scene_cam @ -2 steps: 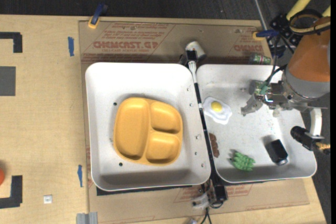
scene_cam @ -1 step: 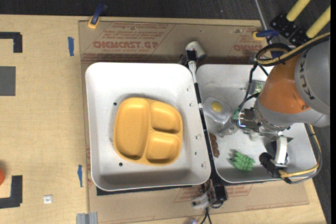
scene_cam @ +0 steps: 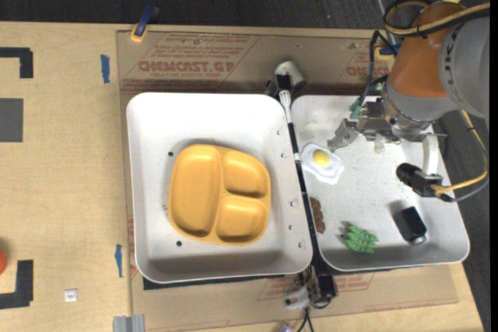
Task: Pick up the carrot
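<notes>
green toy (scene_cam: 359, 238) (right bin (scene_cam: 451, 245)) lies well below the fingers (scene_cam: 339, 138), whose state i cannot tell.

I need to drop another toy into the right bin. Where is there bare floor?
Bare: the middle of the right white bin, between the fried-egg toy, green leafy toy and black cylinder. Crowded: the far side under the gripper, and the near edge.

Glossy white plastic bins (scene_cam: 148, 167); smooth yellow plastic tray (scene_cam: 219, 193) (slight sheen); matt cardboard underlay (scene_cam: 194, 58).
</notes>
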